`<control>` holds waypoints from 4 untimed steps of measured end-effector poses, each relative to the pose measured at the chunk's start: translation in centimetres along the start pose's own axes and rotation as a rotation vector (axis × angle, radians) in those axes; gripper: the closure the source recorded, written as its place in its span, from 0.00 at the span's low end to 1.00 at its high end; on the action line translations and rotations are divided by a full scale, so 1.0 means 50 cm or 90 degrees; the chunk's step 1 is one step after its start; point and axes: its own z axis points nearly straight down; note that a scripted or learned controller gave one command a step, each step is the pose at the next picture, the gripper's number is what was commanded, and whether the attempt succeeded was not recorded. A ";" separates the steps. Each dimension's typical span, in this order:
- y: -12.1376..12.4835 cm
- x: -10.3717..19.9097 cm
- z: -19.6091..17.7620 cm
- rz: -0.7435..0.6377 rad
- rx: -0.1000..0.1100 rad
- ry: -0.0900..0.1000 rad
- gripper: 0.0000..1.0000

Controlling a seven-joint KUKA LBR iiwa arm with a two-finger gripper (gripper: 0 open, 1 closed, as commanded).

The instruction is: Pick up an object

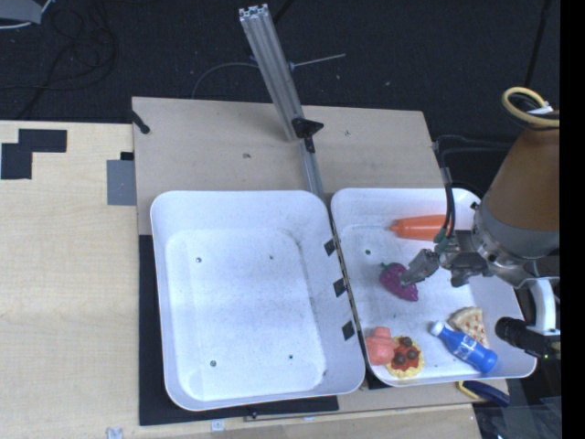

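The camera view looks down on a bench (228, 144) bearing two white bins side by side. The left bin (242, 300) has only its speckled floor on show. The right bin (366, 213) holds several toys: an orange carrot (418, 228) near the far wall, a purple toy (398, 280) in the middle, a pink and red piece (381, 344) touching a small tart with berries (406, 358) at the near edge, a blue bottle (466, 347) and a waffle slice (469, 321) just beside it. The arm reaches in from the right, and its gripper (437, 265) hangs with fingers spread apart just beside the purple toy, gripping nothing.
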 end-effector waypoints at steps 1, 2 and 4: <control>0.009 0.015 0.115 0.000 0.001 0.000 0.00; 0.006 0.021 0.201 0.000 0.000 0.000 0.00; 0.028 0.015 0.079 0.000 -0.005 -0.001 1.00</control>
